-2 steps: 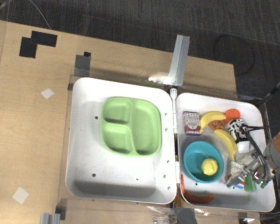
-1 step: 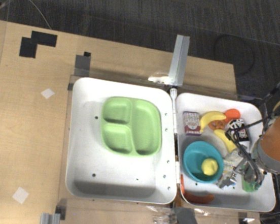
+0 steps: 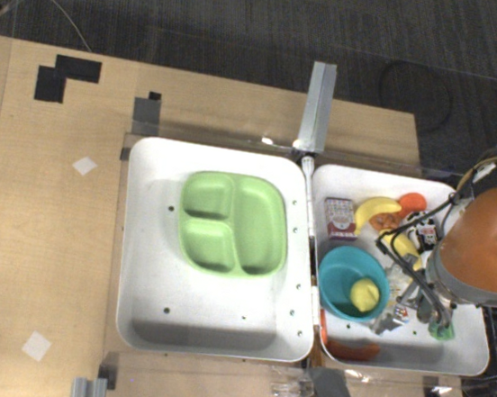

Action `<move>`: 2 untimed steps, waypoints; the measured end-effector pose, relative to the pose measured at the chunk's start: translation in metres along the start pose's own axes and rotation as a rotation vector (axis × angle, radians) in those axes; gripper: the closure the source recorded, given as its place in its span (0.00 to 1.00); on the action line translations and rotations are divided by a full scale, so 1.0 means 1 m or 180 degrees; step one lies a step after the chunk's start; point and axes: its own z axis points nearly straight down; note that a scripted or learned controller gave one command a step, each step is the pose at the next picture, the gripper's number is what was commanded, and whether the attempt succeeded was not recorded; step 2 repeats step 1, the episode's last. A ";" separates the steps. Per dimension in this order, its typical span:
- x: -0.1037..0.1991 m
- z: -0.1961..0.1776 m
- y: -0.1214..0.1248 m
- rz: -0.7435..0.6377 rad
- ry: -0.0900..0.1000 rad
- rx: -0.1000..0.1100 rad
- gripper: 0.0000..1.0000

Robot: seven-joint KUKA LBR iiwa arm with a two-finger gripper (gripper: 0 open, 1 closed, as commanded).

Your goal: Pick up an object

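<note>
Orange-banded arm (image 3: pixel 489 247) lowers its claw (image 3: pixel 404 304), grip state unclear, beside teal bowl (image 3: pixel 353 282): approach under way, grasp pending.

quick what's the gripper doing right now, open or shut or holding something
Gripper: over the right bin, beside the blue bowl; whether it is open, shut or holding anything cannot be told.

Light wood bench (image 3: pixel 34 238) fills the left side, black patches (image 3: pixel 65 76) on it, and dark grey floor (image 3: pixel 210 6) runs behind.
</note>
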 end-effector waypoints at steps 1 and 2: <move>0.001 0.000 0.001 0.0069 0.0004 0.0007 0.00; 0.001 0.000 0.001 0.0069 0.0004 0.0007 0.00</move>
